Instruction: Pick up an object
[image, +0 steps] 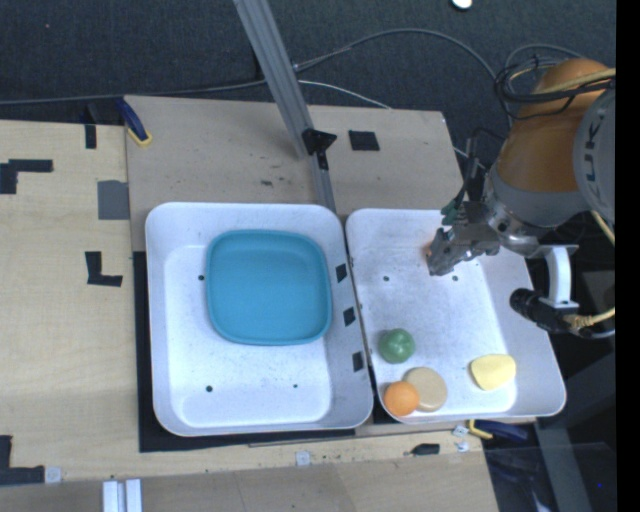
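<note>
1. Nearest the camera, along the front wall of the right bin (540, 405), lie four small things. An orange ball (401, 399), smooth and round, sits in the front left corner, touching a pale beige disc (427, 388) with a rounded edge.
2. Just behind them rests a green ball (397, 345), slightly lumpy, near the bin's left wall. Apart to the right lies a soft-looking yellow lump (493, 372), blunt and irregular.
3. The left bin (170, 400) holds a blue tray (268, 286), a glossy rounded square lying flat on the speckled white floor.
4. Further back in the right bin, my pincer (441, 256) hangs low over bare floor, well apart from all four things. It is dark and blurred; I cannot tell its state, and I see nothing in it.
5. The wooden surface (60, 300) carries black tape marks; its left part is cut off by the picture's edge.
6. A grey metal bar (285, 80) slants up behind the bins, its top cut off.
</note>
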